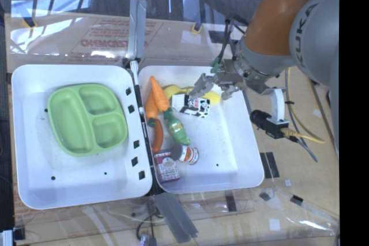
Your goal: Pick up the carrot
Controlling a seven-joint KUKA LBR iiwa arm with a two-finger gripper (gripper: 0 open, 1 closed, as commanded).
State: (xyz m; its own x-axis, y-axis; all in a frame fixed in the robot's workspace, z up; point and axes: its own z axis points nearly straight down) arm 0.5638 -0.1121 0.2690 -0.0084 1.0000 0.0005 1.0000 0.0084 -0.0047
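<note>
I see the gripper hanging over the far part of the right bin, above a small black-and-white carton and a banana, and from this slant I cannot tell how it is set. Behind it the grey arm with its orange band reaches in from the right. The carrot lies just left of the gripper, against the bin's left wall, orange, tilted, apart from the gripper as far as I can judge. Near it, toward me, lie a green bottle-like toy, an orange sausage-shaped piece, a small jar with a red label and a reddish packet. The left bin holds a green divided plate.
</note>
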